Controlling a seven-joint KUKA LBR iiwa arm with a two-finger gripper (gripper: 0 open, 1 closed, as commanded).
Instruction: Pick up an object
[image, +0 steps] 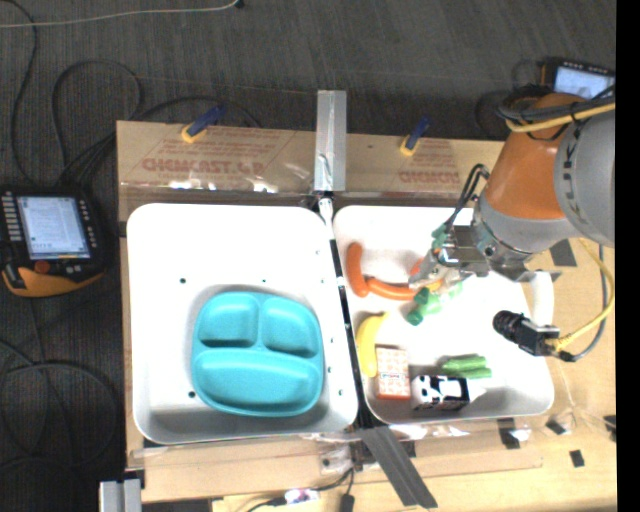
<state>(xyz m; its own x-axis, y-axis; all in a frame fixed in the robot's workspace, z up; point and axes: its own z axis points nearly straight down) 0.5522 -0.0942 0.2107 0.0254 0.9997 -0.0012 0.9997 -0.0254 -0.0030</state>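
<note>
Roughly centred in the right bin (540, 400), jaws (447, 262) hung at the upper middle of it, with too much clutter around the tips to tell whether apart or together. Sat right over the end of an orange carrot-like piece (385, 289) and just above a small green piece (425, 305); touching either or merely over them could not be judged. Lower down lay a yellow banana (369, 340), an orange packet (392, 372), a green bundle (465, 367) and a black-and-white item (441, 392) along the bottom edge. Further left, in the other bin (160, 240), rested a turquoise divided tray (259, 352). Behind both, a cardboard-covered counter (150, 160).

Best done, probably, by settling on one target, lining up across the narrow width of the orange piece, descending straight, and closing fully before lifting, so the green piece was not nudged or pinched alongside.
</note>
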